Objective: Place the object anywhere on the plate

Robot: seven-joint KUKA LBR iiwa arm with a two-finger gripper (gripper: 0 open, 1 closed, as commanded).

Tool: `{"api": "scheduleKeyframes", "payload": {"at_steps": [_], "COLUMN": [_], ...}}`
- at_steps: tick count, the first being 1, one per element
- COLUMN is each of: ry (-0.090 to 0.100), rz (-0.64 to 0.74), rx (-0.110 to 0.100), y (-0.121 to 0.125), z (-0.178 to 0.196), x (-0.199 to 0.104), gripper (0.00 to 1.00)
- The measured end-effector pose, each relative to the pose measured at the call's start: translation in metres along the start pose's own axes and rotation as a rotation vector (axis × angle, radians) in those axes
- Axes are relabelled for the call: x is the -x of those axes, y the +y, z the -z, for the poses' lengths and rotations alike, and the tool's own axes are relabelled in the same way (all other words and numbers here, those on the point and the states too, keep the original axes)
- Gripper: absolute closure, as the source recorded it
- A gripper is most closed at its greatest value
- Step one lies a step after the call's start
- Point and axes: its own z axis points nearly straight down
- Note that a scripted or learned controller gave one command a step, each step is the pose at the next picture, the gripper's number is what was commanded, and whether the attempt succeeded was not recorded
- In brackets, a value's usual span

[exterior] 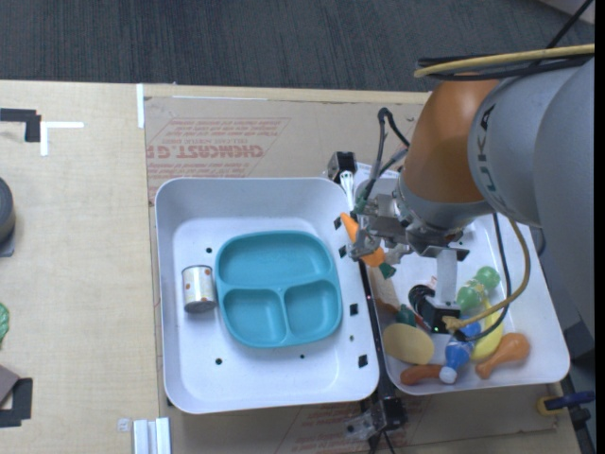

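A teal divided plate [279,287] lies in the middle of the left bin [189,216]. My gripper [367,241] hangs over the wall between the two bins, just right of the plate's upper right corner. Between its fingers a small orange carrot-like toy [372,254] lies slantwise, one orange end at the upper left and a green tip [388,270] at the lower right. The gripper is shut on this toy. The wrist hides the toy's middle.
A small metal can [198,288] stands against the plate's left edge. The right bin [546,334] holds several toy foods: a tan round piece [408,343], a yellow banana [487,339], an orange piece [508,351], green grapes [478,286], a blue item [457,356].
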Motion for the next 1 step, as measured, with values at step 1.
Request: {"api": "scheduleKeyframes", "payload": {"at_steps": [1], "ry": [0.0], "rz": [0.0], "rx": [0.0], "y": [0.0001], "z": [0.0001], "x": [0.0002], "gripper": [0.0]}}
